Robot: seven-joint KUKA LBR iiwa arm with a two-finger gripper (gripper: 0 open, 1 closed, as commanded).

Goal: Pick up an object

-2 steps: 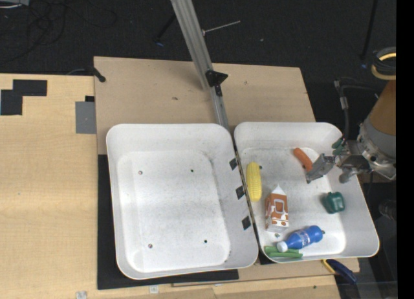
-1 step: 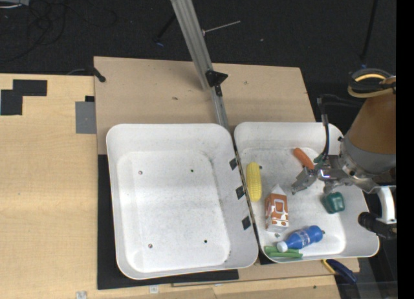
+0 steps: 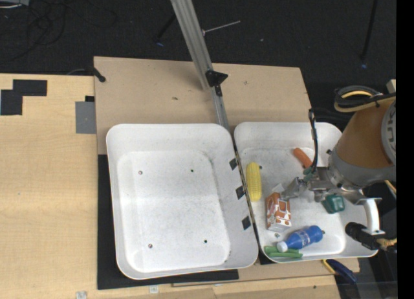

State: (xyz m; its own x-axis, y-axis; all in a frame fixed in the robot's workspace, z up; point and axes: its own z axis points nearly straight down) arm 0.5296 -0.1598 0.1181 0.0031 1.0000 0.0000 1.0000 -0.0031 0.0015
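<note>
The right bin (image 3: 284, 131) holds a yellow corn cob (image 3: 253, 181) by its left wall and an orange carrot-like piece (image 3: 301, 156) further back. A red and white carton (image 3: 279, 211) lies in the middle. Near the front edge are a blue bottle (image 3: 304, 237) and a green stick (image 3: 284, 253). My gripper (image 3: 304, 184) hangs low over the bin's middle, just right of the carton and below the orange piece. A small teal object (image 3: 334, 203) lies beside it to the right. Nothing shows in the gripper's grasp.
The left bin (image 3: 168, 194) sits beside the right one, with black clips (image 3: 239, 191) along the shared wall. A slanted metal rail (image 3: 194, 39) rises behind the bins. The arm's grey and orange body (image 3: 365, 145) covers the right bin's right side.
</note>
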